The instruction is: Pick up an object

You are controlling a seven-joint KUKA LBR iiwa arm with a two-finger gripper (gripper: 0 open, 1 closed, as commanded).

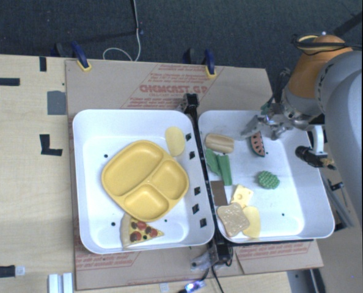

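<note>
Dark blue carpet is showing behind a wooden bench [22, 182] where we are seeing a brown cardboard sheet [163, 87] clamped under two shallow white plastic bins. We are noting the left bin [87, 224] holding a yellow three-compartment plastic plate [145, 179], a pale yellow oval chip [175, 140] touching the plate's upper right edge, and a toy pizza slice [137, 231] lying just below the plate. We are seeing the right bin [304, 215] holding a tan bread roll [219, 143], a green leafy strip [220, 166] just under it, a toy watermelon slice [257, 144], a round green knobbly piece [267, 179], a yellow cheese wedge [241, 195], a slice of brown toast [233, 218] and a yellow round disc [252, 221] partly under the toast. We are seeing the grey arm with its orange band [310, 72] reaching in from the right, with the two-finger gripper [268, 124] hanging at the right bin's upper edge, just above the watermelon slice. We cannot tell how its fingers are standing, and nothing is visibly sitting between them.
</note>
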